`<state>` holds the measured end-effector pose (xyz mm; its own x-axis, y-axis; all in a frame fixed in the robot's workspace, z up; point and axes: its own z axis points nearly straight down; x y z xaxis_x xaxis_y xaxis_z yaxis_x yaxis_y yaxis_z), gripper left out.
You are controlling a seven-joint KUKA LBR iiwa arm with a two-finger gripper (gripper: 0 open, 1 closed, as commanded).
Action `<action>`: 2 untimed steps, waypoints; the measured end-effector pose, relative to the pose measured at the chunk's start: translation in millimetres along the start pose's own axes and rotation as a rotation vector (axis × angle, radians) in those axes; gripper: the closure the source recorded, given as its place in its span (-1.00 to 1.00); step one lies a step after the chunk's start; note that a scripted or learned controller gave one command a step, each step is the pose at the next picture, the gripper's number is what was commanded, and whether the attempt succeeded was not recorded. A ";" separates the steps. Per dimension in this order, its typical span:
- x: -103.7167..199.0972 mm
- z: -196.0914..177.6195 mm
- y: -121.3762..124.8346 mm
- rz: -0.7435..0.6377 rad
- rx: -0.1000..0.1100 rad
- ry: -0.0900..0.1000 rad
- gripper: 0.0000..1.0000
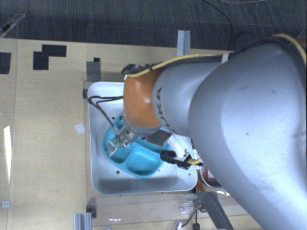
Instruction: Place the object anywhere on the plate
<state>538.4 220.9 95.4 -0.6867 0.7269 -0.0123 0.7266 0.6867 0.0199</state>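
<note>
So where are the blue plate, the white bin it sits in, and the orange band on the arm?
blue plate [144, 163]: camera view, on its lower right compartment.
white bin [103, 183]: camera view, on its bare floor by the lower left corner.
orange band [139, 102]: camera view, on its middle.

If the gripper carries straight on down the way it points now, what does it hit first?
Most likely the blue plate: the gripper points down over its left compartment in the white bin. Height above it is unclear.

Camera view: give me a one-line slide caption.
KUKA arm's gripper reaches down over a blue sectioned plate lying in the left white bin.
</note>
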 end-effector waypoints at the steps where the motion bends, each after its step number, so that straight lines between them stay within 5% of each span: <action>1: 20.1 -115.3 -13.1 -0.018 0.019 0.012 -1.00; 2: 33.9 -23.1 -23.5 0.210 -0.004 0.008 -1.00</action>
<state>497.5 229.3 117.6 -0.5204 0.8539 0.0009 0.8536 0.5202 0.0256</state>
